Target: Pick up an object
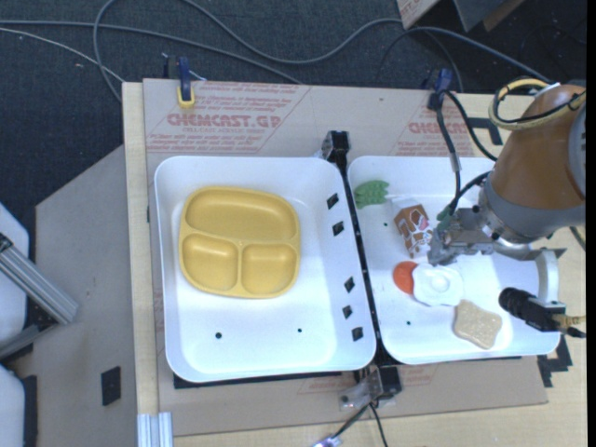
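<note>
My gripper [445, 245] hangs low over the middle of the right bin [521, 347]. It is right beside a brown and white toy block [411, 227] and just above a white round piece [438, 286]. A red-orange piece [403, 277] touches the white one on its left. A tan bread slice [477, 324] lies near the bin's front edge. At the bin's back left lies a green leafy toy [371, 193]. Nothing shows held in the gripper.
The left bin [177, 343] holds a yellow divided plate [240, 241] at its back left. A black divider with clips [352, 240] runs between the two bins. The arm's orange and grey body [540, 170] covers the right bin's back right part.
</note>
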Motion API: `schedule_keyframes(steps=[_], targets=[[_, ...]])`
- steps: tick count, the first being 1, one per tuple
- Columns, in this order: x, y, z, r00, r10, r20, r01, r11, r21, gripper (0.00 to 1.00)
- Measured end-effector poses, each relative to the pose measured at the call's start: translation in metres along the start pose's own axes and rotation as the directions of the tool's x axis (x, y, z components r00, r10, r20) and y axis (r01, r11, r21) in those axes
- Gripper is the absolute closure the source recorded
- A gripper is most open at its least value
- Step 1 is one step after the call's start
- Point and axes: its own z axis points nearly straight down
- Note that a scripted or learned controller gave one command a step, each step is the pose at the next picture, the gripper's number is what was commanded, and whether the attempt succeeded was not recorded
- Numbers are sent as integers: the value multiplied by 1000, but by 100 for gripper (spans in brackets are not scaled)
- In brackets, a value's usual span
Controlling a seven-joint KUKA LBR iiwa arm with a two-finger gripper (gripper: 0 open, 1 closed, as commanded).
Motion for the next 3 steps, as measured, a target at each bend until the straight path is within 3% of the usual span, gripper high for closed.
schedule_keyframes(steps=[1, 2, 3], targets=[[2, -3, -63, 1000, -1, 0, 1, 1000, -2, 100], [2, -2, -79, 1000, 0, -1, 0, 1000, 2, 100], [50, 3, -82, 1000, -5, -2, 5, 1000, 3, 100]])
